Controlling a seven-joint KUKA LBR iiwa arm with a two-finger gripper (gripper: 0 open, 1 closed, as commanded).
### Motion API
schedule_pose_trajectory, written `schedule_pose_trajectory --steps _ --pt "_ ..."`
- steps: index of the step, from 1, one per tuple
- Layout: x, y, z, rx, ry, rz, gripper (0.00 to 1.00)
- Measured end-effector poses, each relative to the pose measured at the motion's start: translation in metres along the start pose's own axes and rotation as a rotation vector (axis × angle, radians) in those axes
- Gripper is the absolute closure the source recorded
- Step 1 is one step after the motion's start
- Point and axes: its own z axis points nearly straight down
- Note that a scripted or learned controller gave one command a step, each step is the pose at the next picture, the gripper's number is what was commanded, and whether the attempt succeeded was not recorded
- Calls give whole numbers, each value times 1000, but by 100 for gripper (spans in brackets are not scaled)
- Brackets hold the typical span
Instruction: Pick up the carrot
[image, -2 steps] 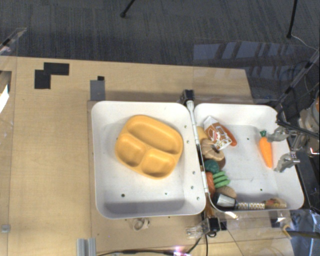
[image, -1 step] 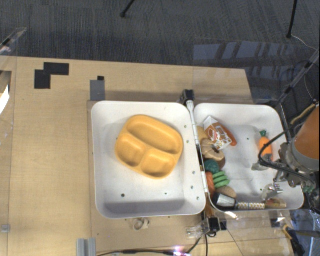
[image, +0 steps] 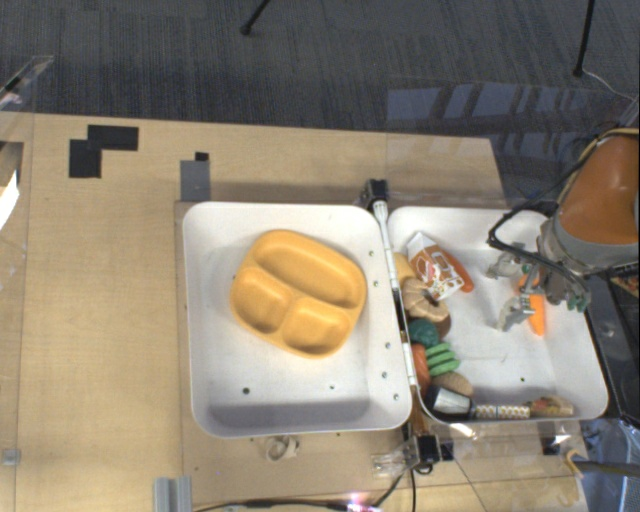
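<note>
A small orange carrot (image: 538, 316) hangs upright over the right bin (image: 570, 365), near its right side. My gripper (image: 527, 312) reaches in from the right under the orange band of the arm (image: 600, 200) and is shut on the carrot. One grey finger (image: 513, 315) shows just left of the carrot, and the top of the carrot runs up between the fingers. The far finger is mostly hidden behind the carrot.
The left bin (image: 215, 390) holds a yellow three-part plate (image: 298, 290). Along the right bin's left wall and front lie a snack packet (image: 437, 268), a teal item (image: 425, 330), a green ridged toy (image: 440, 357) and several other small things.
</note>
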Motion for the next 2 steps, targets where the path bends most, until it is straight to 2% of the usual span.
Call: schedule_pose_trajectory --steps 1,2 --pt "82 0 -2 3 -2 -235 0" --pt "-12 1 1 -1 1 -156 0"
